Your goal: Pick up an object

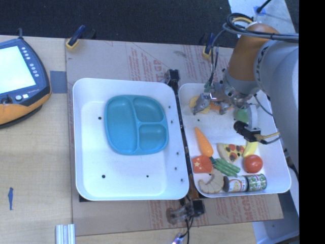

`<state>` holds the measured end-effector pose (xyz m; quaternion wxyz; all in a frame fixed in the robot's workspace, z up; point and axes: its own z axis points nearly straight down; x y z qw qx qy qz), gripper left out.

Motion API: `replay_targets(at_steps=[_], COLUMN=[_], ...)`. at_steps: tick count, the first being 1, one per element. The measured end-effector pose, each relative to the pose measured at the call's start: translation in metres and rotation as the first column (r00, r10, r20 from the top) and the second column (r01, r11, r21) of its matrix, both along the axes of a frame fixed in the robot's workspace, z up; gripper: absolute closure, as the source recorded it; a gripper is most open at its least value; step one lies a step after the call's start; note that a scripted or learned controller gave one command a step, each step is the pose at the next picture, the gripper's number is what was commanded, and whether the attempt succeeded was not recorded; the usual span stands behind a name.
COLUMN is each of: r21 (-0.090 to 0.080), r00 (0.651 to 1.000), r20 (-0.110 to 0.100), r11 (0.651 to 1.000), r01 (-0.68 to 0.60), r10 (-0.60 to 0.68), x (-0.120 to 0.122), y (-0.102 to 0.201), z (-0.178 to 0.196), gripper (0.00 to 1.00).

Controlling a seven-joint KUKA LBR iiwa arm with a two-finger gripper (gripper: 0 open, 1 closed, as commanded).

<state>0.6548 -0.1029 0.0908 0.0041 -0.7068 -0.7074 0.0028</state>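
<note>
Arm (254, 60) reaches in from 3 o'clock. Gripper (213, 103) low at 12 o'clock end of right bin (277, 136), beside yellow piece (194, 102).

Fingers look spread; nothing seen between them.

Step, my guess: reaching, grasp not made. Next move needs centring over one item, then closing.

Likely target: carrot (204, 142), mid-bin. Long axis runs 11 to 5 o'clock, narrow tip toward 11.

Tomato (253, 163) and can (250, 183) crowd 5 o'clock corner. Blue plate (136, 124) in left bin (86, 136).

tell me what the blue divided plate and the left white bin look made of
Blue divided plate: likely moulded plastic, with a matte, even colour and soft rounded compartment ridges. Left white bin: probably thin formed plastic with a smooth, slightly glossy finish, rounded corners and a raised rim; the material can't be confirmed from the picture.
</note>
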Motion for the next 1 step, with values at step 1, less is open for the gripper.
replay_targets(at_steps=[1], r21=[0.0], r00=[1.0], r20=[-0.007], r11=[1.0], r01=[0.0], r10=[0.0], x=[-0.0011], y=[-0.0011], z=[0.0096], gripper=[1.0])
